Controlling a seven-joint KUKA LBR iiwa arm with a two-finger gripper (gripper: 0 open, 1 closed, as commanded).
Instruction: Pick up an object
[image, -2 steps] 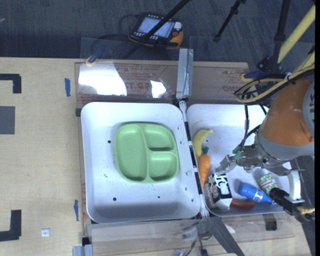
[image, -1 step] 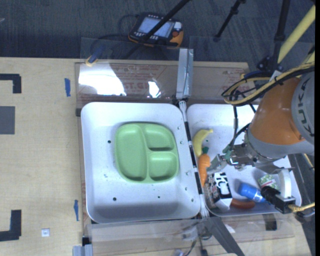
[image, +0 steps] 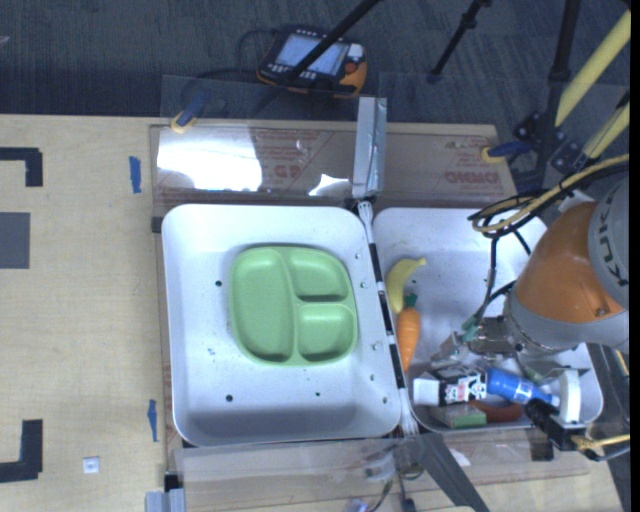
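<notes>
Right bin (image: 440, 225): banana (image: 403, 279) and carrot (image: 408, 336) along left wall; blue-capped bottle (image: 478, 387) at front edge. Pincer (image: 470, 342) lowered beside carrot, finger state indiscernible. Left bin (image: 190, 300): green divided plate (image: 294, 304), centred.

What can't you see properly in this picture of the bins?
- Tool, camera view: the arm's orange band and cables cover it, so its state is unclear.
- Right bin: the arm hides its right part.
- Marker and small box: labels too small to read.
- Green block: partly hidden under the box.
</notes>
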